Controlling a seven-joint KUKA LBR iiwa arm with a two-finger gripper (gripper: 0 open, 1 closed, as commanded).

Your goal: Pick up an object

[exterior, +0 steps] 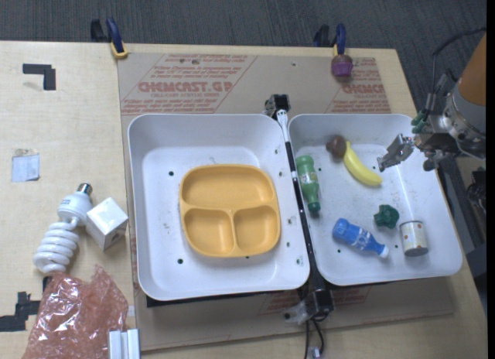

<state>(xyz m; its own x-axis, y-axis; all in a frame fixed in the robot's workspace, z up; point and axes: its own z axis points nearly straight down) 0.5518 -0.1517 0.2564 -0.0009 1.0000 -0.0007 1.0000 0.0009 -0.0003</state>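
**Gripper over right bin, nothing held**

You've got the gripper point(396, 151) w/ fingers apart, nothing btwn them, hovering just right of the banana point(360, 166). Arm comes in from the right edge, wrist angled toward the bin point(433, 268). In that bin: curved yellow banana, small brown ball point(336, 145), green bottle point(308, 183), blue bottle point(358, 238), crumpled green lump point(386, 216), white cylinder point(414, 237). Left bin holds a glossy 3-compartment yellow tray point(230, 210).

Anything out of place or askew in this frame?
The green plastic bottle lies tipped against the right white bin's left wall, and a purple grape-like toy sits outside both bins on the brown board.
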